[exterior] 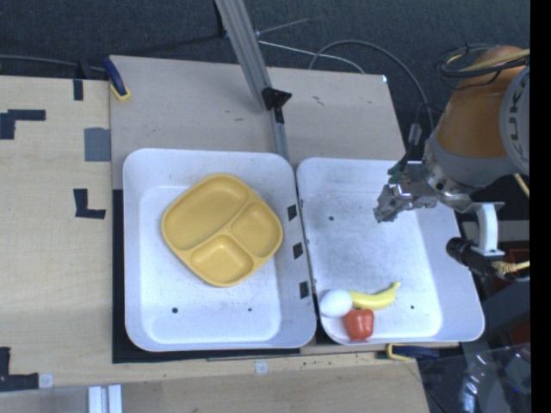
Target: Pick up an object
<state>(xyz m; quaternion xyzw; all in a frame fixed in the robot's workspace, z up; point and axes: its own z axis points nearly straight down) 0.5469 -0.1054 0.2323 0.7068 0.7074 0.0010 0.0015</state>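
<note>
Camera view showed our gripper point(389, 205) over the right bin point(370, 248), empty; we couldn't tell its jaw opening. We judged the approach underway; next, reaching the banana point(377, 297)

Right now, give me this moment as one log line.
gripper: over right bin, upper part | banana, egg, red fruit: near front edge | nothing held

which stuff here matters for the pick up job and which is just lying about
For the job:
- hand, above the right bin
- banana, white egg and red pepper, clustered in that bin's near corner

Lying about:
- yellow divided plate in the left bin
- metal pole
- black tape marks on the bench
</note>
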